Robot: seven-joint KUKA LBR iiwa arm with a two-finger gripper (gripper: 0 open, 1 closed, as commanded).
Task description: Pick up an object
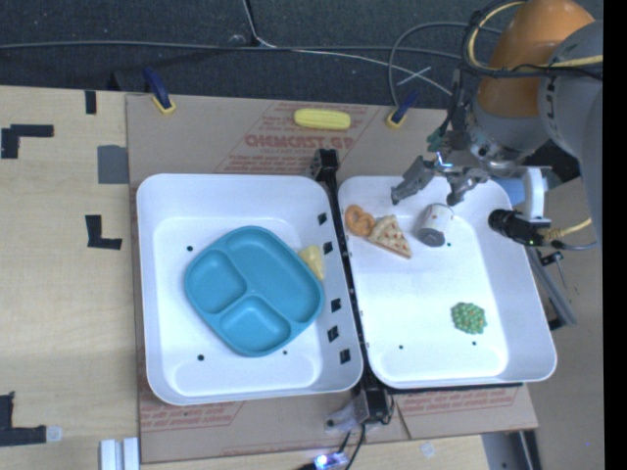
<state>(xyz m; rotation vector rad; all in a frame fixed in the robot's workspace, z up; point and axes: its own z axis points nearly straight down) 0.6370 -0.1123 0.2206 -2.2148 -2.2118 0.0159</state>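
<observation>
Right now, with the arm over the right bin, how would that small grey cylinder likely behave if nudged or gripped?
The grey cylinder looks rigid and small, so probably light. It seems to lie tilted on its side, so a nudge may roll it toward the pizza slice. Its smooth round surface could slip from the gripper.

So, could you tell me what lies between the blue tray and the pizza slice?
In the camera view, a small pale yellow piece beside the blue tray, then the two bins' adjoining rims with black clips, lie before the pizza slice.

Small grey cylinder (432, 224), right bin
</observation>
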